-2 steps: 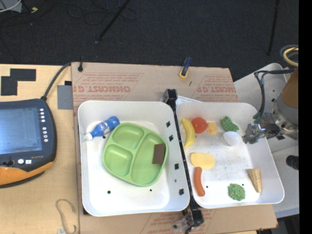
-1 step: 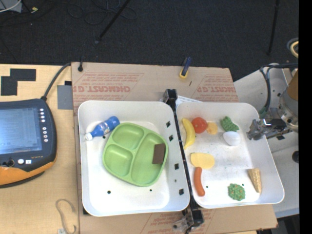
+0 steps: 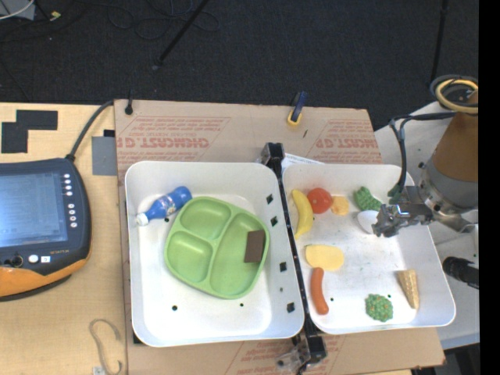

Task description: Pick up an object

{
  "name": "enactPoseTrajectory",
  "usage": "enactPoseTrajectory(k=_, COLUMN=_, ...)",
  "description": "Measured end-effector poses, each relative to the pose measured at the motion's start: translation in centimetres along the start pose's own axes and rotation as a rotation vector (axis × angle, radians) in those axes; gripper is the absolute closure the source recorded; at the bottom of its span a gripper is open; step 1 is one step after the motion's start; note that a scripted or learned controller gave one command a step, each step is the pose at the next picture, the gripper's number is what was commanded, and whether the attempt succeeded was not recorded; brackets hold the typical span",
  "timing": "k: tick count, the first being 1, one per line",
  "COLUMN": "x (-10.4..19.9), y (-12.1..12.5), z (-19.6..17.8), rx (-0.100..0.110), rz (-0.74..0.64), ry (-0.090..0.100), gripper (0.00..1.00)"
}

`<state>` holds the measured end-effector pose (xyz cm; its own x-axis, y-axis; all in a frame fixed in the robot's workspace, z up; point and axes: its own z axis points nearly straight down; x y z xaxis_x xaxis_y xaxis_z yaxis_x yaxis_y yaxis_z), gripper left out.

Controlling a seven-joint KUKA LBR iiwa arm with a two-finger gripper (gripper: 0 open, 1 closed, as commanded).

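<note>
Objects for picking are mostly spread around the right bin (image 3: 437, 307): a banana (image 3: 301, 212) at about 10 o'clock with a red tomato (image 3: 319, 200) touching its right side, a small yellow piece (image 3: 340, 205) just beside that, and a green leafy thing (image 3: 366, 198) toward 12. There's a yellow slab (image 3: 324, 256) near the middle, an orange hot dog (image 3: 319, 289) at 7, a green broccoli (image 3: 380, 308) at 5 and a cone (image 3: 408, 287) at 4.

The gripper (image 3: 384, 223) sits low at around 2 o'clock, right by a white object (image 3: 366, 222). Honestly can't tell how its jaws stand, or whether they've got anything.

The left bin (image 3: 148, 303) has a green divided plate (image 3: 211, 248) with a brown block (image 3: 255, 247) on it, plus a blue bottle (image 3: 164, 205) at 10.
</note>
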<state>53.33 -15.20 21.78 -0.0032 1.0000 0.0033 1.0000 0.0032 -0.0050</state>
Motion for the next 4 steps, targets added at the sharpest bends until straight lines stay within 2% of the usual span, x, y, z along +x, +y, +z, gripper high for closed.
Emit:
enactPoseTrajectory(k=1, x=4.9, y=-2.3, z=0.7, rx=0.001, rz=0.000, ry=0.000, gripper=1.00)
enactPoseTrajectory(k=2, x=10.0, y=-4.4, z=-1.6, rx=-0.001, rz=-0.001, ry=0.000, gripper=1.00)
enactPoseTrajectory(k=3, x=10.3, y=-4.8, z=0.1, rx=0.001, rz=0.004, ry=-0.002, gripper=1.00)
enactPoseTrajectory(k=4, x=9.4, y=-4.7, z=0.1, rx=-0.001, rz=0.004, ry=-0.003, gripper=1.00)
